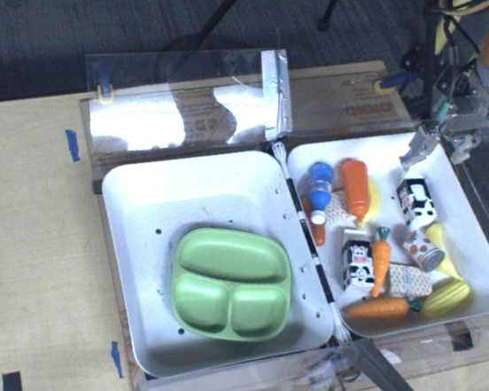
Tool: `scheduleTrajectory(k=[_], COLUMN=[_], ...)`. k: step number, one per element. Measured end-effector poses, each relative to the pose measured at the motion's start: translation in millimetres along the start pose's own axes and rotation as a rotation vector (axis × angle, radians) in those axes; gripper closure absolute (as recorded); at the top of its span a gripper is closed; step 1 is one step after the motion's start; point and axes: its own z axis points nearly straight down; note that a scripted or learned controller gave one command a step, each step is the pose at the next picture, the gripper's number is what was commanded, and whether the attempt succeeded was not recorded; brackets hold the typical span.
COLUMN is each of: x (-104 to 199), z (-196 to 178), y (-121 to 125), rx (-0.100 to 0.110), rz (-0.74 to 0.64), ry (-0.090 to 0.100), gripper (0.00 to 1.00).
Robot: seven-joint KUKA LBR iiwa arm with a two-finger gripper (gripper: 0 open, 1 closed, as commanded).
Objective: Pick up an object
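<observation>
The right bin (477, 231) holds several small items: a blue bottle (319, 180), an orange bottle (355, 186), two cow-patterned cartons (416, 199) (357, 265), a carrot (381, 261), a second carrot (377, 309) lying along the near wall, a small can (426, 253) and a yellow banana (446, 298). My gripper (440, 150) hangs over the bin's far right corner, just above and right of the upper cow carton. Its fingers (419, 147) stand apart, open, with nothing between them.
The left bin (135, 249) carries a green divided plate (229, 281). A clear plastic sheet (188, 108) stands behind the bins. Cables and a stand (454, 19) crowd the far right beside the arm.
</observation>
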Motion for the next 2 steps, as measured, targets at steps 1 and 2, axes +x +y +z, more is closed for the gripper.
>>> scheduleTrajectory(k=[1, 2], x=[-26, -27], z=[142, 132], y=[11, 12], rx=[-0.001, -0.004], rz=[-0.012, -0.010], ry=[-0.001, -0.002], gripper=[0.00, 1.00])
